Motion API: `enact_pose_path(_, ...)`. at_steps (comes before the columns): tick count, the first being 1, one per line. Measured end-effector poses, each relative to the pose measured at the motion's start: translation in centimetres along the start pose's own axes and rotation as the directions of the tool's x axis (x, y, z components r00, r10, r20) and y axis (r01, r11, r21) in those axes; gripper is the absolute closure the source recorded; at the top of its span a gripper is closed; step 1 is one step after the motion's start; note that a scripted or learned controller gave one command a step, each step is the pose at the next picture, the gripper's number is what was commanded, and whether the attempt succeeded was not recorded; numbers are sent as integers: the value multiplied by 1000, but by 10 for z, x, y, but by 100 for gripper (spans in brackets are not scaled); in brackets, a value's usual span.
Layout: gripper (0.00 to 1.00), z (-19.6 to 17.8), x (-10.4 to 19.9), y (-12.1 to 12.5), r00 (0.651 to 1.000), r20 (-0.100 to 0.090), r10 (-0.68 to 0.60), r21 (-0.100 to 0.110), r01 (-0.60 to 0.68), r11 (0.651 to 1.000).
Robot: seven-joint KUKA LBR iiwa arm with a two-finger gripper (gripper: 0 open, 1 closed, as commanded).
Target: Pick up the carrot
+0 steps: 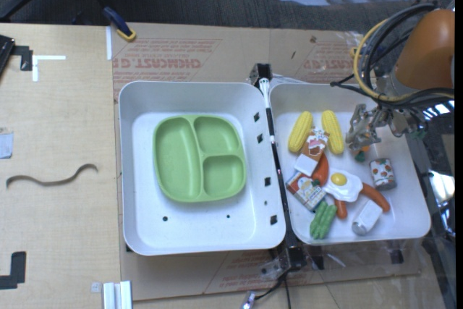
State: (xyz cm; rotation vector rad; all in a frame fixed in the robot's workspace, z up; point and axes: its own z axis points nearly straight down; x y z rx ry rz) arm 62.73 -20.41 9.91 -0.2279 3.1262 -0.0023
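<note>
Two white bins sit side by side on the counter (58,119). Left bin (137,228) holds a green divided plate (200,157), 3 compartments, nothing in them. Right bin (416,217) holds the toy food, bunched toward its middle & front.

Carrot (340,209): small orange piece, near front-centre of right bin, just below the fried egg (343,185) & touching or nearly touching it, w/ the green veg (323,220) right beside it on the left. Lying flat, tilted a bit.

Other items in right bin: 2 corn cobs (300,131) (332,132) at the back, a small red/white packet (315,145) between them, a red pepper-like piece (321,171) under that, a printed box (308,191) left of the egg, a sausage (375,197) right of the egg, a small can (382,174) toward the right wall, a white piece (367,217) at front right.

Arm comes in from the right, orange band at upper right w/ cables looped round it. Gripper (362,132) hangs over the back-right part of the right bin, just right of the corn, well apart from the carrot. Nothing seen between the jaws; can't tell how wide they stand, too small & cluttered.

On the counter to the left: a thin wavy cord (51,179).
</note>
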Motion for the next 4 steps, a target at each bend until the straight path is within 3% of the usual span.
enact_pose_path(1,100,-45,18,40,994,-5,111,-2,-111,994)
enact_pose_path(2,0,-45,18,40,994,-6,111,-2,-111,994)
enact_pose_path(3,0,9,1,-18,961,-4,275,0,-275,961)
enact_pose_path(4,100,0,-1,-17,962,1,272,1,-272,962)
